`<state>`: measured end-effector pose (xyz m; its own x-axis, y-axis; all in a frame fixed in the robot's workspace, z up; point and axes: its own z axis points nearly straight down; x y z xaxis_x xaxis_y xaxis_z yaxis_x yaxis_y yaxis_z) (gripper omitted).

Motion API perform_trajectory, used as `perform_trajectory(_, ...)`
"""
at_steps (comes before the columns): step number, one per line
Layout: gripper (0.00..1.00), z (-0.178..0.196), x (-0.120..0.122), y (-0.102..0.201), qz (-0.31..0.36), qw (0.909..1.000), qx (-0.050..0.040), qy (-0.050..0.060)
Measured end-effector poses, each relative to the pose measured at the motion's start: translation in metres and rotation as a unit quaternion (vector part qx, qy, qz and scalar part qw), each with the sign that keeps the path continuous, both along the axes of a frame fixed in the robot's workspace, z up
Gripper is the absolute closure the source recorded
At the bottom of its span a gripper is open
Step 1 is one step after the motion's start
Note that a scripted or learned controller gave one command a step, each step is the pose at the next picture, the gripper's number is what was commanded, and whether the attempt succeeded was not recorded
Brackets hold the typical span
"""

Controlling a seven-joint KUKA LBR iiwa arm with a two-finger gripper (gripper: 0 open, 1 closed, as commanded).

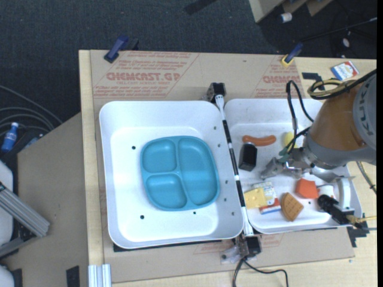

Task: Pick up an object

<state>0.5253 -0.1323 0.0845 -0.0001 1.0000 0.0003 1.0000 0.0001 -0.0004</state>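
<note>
My gripper (272, 167) hangs low over the middle of the right bin (263, 115), with the arm coming in from the right. Just to its left stands a small black block (248, 156). An orange-red sausage (259, 140) lies behind it, and a yellow piece (289, 140) shows by the wrist. In front of the gripper lie a yellow cheese wedge (257, 197), a brown cracker-like piece (292, 206) and an orange piece (307, 188). Nothing is seen held in the gripper.
The left bin (119, 124) holds a blue divided plate (179, 171). A black divider rail (230, 154) runs between the bins. A small red and blue item (270, 209) lies by the cheese. Cables loop over the right bin's far side.
</note>
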Motion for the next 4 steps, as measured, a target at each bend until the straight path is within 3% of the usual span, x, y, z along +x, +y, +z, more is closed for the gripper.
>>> perform_trajectory(1,0.00,0.000,0.078,0.017,0.000,1.0000,-0.0001,-0.001)
perform_trajectory(2,1.00,0.011,0.078,0.017,0.000,1.0000,-0.0003,-0.002)
perform_trajectory(3,1.00,0.087,0.101,-0.044,0.000,1.0000,-0.0009,-0.001)
perform_trajectory(4,0.00,0.087,0.101,-0.043,0.000,1.0000,-0.0006,-0.001)
